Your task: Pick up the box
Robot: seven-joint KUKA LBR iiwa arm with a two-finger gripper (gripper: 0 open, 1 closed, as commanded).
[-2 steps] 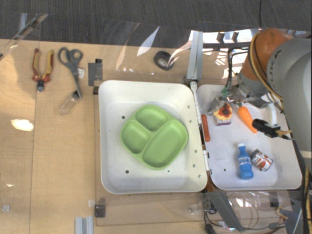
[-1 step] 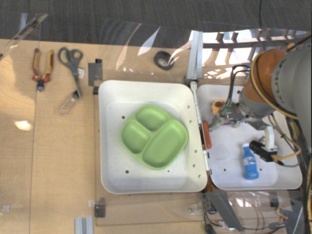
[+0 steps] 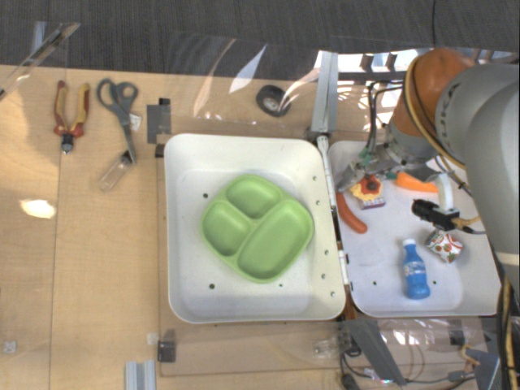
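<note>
The box (image 3: 371,193), small with an orange-and-white printed face, lies flat; tool (image 3: 375,162) grip indiscernible.

Bright, even overhead lighting. Glare streaks cross the clear plastic sheet (image 3: 244,71) at the far edge of the pale wooden table (image 3: 81,258), where a bright spot also reflects at left. Shadows are soft. The large grey arm (image 3: 487,136) at right appears blurred.
</note>
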